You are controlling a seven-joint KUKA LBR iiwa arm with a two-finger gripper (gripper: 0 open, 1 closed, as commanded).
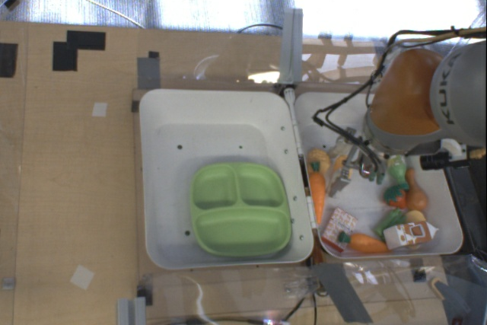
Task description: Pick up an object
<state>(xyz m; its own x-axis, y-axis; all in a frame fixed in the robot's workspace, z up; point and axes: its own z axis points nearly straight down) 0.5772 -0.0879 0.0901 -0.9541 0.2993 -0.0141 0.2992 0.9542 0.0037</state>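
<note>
One fixed camera looks down at a slant from above the desk, taking in both white bins from moderate height.

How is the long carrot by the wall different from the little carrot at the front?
The long carrot lies lengthwise along the right bin's left wall; the little carrot lies crosswise near the front edge. The long carrot is longer; the little carrot is stubbier. Both are orange toys in the same bin.

The arm bears the letters "KU" on its grey housing.
</note>
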